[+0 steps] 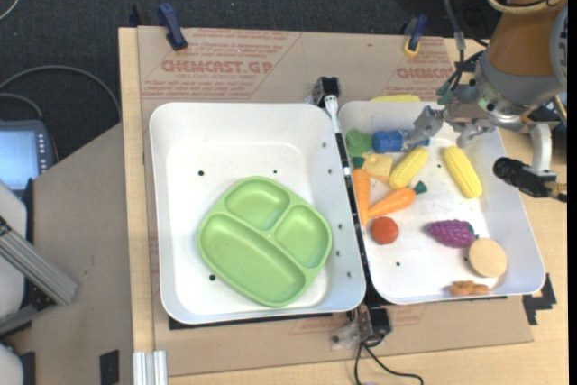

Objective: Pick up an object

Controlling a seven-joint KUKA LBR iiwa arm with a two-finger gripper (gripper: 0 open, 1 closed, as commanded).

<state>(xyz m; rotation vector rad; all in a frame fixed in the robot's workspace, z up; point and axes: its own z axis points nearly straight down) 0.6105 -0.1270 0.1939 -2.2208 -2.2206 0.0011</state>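
My gripper [446,129] hangs over the back of the right bin [518,221], its two grey fingers [422,123] spread apart with nothing between them. Just below it lie two yellow corn cobs, one [407,167] under the left finger and one [462,171] under the right. A blue piece [388,141] and a green piece [359,142] sit to the left of the gripper. Further forward are two carrots [392,201], a red tomato [385,231], purple grapes [451,233] and a tan round bun [488,258].
The left bin [180,149] holds a green divided plate [264,239]. A small orange item [467,288] lies at the right bin's front edge, and a yellow piece [397,100] at its back rim. Blue clamps [171,24] grip the bench's far edge.
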